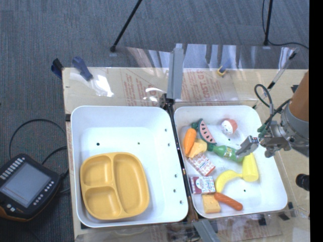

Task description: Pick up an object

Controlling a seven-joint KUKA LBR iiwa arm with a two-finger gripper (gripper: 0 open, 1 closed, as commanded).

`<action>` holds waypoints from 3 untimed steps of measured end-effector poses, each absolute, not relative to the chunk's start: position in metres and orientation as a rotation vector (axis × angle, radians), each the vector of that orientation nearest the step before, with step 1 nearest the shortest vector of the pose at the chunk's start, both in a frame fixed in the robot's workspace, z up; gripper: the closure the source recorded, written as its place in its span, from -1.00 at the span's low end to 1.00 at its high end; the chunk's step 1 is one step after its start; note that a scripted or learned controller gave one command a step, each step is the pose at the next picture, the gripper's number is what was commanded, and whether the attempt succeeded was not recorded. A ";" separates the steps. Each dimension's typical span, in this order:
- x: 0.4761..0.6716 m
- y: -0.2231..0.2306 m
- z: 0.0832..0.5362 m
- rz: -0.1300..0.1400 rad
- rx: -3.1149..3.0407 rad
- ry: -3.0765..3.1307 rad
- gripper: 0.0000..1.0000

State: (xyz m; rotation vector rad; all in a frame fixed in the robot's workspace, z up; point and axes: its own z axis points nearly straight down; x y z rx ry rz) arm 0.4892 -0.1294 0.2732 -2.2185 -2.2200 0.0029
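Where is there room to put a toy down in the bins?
Left bin: bare floor above and right of the yellow tray. Right bin: a bare strip along the top wall above the watermelon, and a patch below the corn. Its left side is crowded, from the carrot down to the sausage.

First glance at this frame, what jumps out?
The big yellow three-compartment plastic tray lying alone in the left white bin. Next, the bright heap of toy food in the right white bin: an orange carrot, a watermelon slice, a yellow banana. The grey arm's tool hangs over that heap beside a green bottle.
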 end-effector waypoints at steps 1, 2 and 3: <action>0.489 -0.129 0.281 0.006 -2.217 -2.216 1.00; 0.477 -0.117 0.441 -0.007 -2.310 -2.138 1.00; 0.479 -0.116 0.445 0.008 -2.300 -2.137 1.00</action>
